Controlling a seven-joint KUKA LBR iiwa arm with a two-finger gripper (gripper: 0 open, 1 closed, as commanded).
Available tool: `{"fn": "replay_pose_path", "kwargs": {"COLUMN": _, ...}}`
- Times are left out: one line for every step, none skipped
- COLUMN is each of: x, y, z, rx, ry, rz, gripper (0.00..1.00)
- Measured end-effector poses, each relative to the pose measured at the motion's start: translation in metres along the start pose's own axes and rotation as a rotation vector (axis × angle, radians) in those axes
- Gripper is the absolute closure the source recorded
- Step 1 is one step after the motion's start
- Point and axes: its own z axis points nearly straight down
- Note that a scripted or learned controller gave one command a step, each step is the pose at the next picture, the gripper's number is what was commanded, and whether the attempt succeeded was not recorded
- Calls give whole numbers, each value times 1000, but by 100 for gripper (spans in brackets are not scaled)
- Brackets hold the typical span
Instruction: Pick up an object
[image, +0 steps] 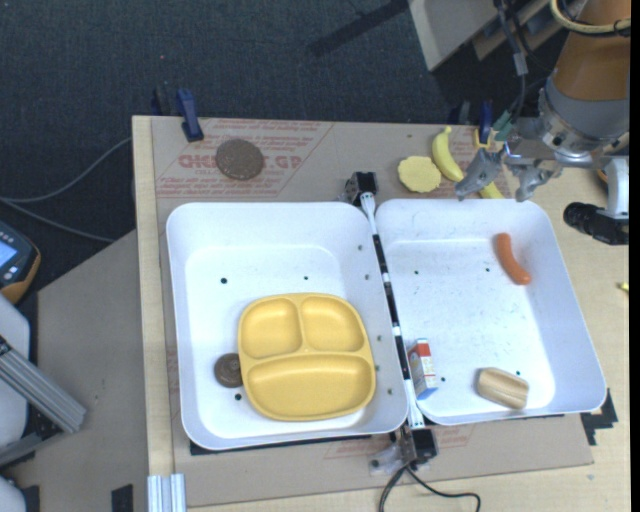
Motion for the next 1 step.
{"fn": "replay_pose_path", "kwargs": {"x": -78, "y": -9, "z": 85, "rx": 9, "ry": 0, "rz": 7, "gripper": 0}}
